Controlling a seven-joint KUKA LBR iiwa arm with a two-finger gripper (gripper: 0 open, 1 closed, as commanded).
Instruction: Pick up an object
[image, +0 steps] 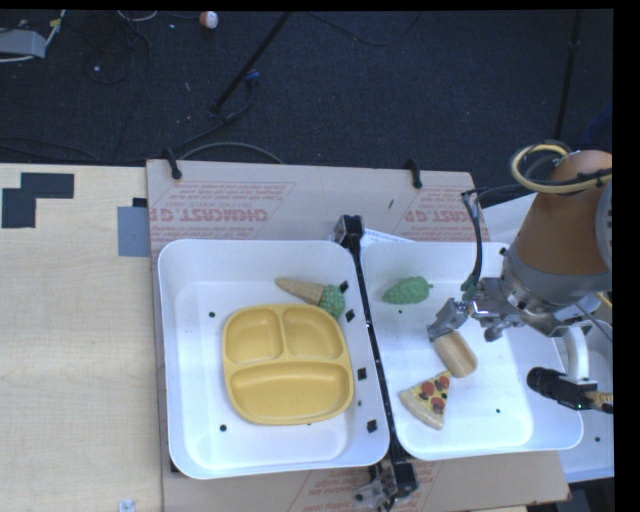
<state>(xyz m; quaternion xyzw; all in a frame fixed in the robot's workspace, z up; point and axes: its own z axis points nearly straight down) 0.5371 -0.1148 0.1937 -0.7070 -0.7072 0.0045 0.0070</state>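
Note:
My gripper (470, 324) hangs over the right bin (505, 430), near its middle, with its fingers spread open and nothing between them. A tan bread roll (456, 354) lies just below and slightly left of the fingertips, apart from them. In front of the roll rests a toy pizza slice (428, 398). A green leafy piece (407, 291) sits at the back of the same bin, left of the gripper.
The left bin (190, 400) holds a yellow divided plate (288, 362) and, behind it, a tan cone with a green top (312, 292). A black divider clip (350, 232) marks the wall between the two bins. Cardboard lies under both.

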